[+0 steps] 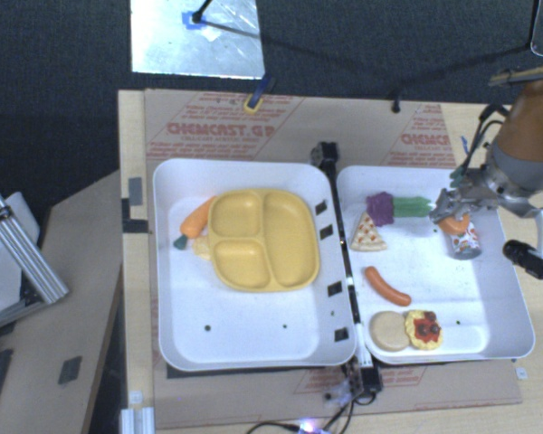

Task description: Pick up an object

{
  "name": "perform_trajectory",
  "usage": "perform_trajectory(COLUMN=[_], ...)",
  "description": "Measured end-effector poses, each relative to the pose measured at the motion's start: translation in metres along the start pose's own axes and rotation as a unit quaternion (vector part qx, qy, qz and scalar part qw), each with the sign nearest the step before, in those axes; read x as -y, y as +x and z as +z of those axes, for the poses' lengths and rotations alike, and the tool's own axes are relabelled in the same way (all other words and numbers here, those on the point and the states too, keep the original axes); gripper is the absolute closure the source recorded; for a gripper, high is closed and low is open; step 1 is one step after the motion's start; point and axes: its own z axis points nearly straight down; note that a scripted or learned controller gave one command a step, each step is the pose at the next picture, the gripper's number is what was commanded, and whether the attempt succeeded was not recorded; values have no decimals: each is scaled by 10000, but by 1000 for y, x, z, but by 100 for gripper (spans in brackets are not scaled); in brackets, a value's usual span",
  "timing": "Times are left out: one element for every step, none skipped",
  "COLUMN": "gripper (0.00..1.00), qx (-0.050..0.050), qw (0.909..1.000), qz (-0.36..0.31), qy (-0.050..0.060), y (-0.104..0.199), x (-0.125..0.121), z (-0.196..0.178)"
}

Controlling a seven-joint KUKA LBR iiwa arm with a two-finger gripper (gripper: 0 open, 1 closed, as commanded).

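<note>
My gripper (452, 210) hangs over the right bin (507, 333), near its far right side. Directly below and touching it in the view is a small can-like object (463, 239), orange on top and silvery at the bottom. The gripper body hides the top of that object. Left of the gripper lie a green piece (413, 206) and a purple piece (381, 207). A pizza slice (368, 234), a red sausage (387, 286), a pale round bun (388, 331) and a red-and-yellow food piece (424, 329) are spread over the bin's left and near parts.
The left bin (253, 346) holds a yellow divided plate (255, 240) with a carrot (196, 216) at its left edge. A black hinged divider (338, 242) runs between the bins. The arm (534, 143) enters from the right, over the right bin's far corner.
</note>
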Motion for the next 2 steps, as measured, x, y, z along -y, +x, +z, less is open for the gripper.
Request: perform_trajectory(gripper=[100,100], qx=[1,-4], qw=[10000,10000], qz=[-4,-6], qy=[-12,10], y=[-1,-1], x=[4,4], z=[-63,-62])
